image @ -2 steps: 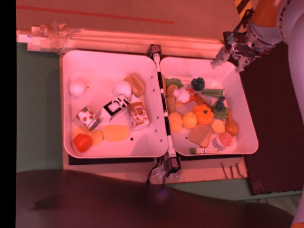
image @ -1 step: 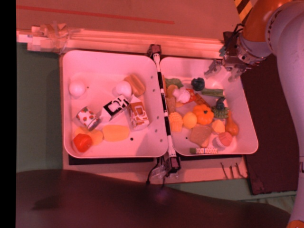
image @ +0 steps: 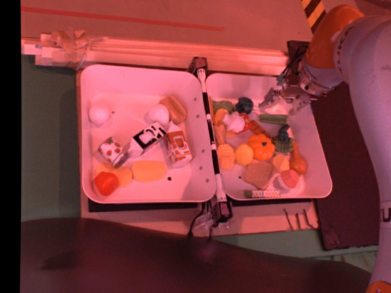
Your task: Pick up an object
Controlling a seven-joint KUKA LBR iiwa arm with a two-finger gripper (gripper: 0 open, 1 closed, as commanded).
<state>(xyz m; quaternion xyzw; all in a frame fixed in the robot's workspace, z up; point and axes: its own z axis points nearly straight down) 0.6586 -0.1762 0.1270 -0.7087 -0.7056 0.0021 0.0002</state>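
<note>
My fingers (image: 285, 101) hung spread apart over the upper part of the right-hand shallow white bin (image: 321, 182), the two tips splayed wide with nothing between them. I judged they were held open like that so they could come down around something rather than on top of it; no grasp had been made yet.

Just below my fingers lay a long green vegetable-shaped toy (image: 273, 119), and under that a small dark blue-green toy (image: 283, 134); either looked like the nearest candidate for the pick. To the left of my fingers sat a dark round toy with a green base (image: 244, 105), and further down-left an orange plastic pumpkin (image: 263, 146) beside a round yellow toy (image: 244, 154). The things in this bin were crowded together, many touching, so I reckoned a clean closure would need a target with free space on both sides.

Far to the left of my fingers, past the divider, the other white bin (image: 91, 78) held looser things: a white ball (image: 98, 113), a black-and-white printed box (image: 146, 137), and a red rounded toy (image: 105, 182). Both bins rested side by side on the bench (image: 153, 11), presumably so either stayed within my reach.
</note>
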